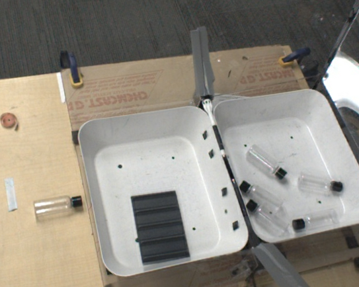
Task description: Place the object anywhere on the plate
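While the two white bins sit side by side on a cardboard sheet (138,89) clamped to the pale wooden bench (37,261), dark grey carpet (147,17) runs behind them. Over in the left bin (99,145), the black ribbed plate (159,227) lies flat near the front wall. The right bin (309,113) holds the clear vials with black caps: one vial (264,162) lies on a diagonal, cap toward the front right; another (319,184) lies nearly crosswise, cap to the right; a third (315,221) lies along the front wall, cap to the left. And a spare vial (56,205) lies out on the bench, cap toward the bins
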`<control>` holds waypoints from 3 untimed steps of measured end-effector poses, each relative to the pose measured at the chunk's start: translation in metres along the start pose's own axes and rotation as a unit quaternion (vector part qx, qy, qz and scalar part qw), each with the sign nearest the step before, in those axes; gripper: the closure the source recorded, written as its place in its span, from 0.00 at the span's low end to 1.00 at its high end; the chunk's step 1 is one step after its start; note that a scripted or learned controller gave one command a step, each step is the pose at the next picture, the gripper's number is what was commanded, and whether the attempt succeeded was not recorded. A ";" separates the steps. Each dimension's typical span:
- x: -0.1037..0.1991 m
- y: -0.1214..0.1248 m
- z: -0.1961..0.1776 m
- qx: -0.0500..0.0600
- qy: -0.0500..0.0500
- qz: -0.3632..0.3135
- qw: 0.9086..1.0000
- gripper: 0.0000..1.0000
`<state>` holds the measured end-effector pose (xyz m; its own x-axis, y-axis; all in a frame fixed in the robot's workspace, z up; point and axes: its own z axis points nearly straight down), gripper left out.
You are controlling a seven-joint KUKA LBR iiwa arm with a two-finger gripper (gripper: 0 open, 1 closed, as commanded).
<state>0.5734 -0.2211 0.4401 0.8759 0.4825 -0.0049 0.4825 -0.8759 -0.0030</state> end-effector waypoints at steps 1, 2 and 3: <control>0.038 -0.033 0.000 0.000 0.000 0.100 0.995 0.00; 0.094 -0.062 0.000 -0.001 0.001 0.152 0.988 0.00; 0.051 0.012 0.001 0.000 0.000 0.120 0.993 0.00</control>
<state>0.6243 -0.2071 0.4391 0.9658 0.2591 -0.0063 0.2591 -0.9658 -0.0018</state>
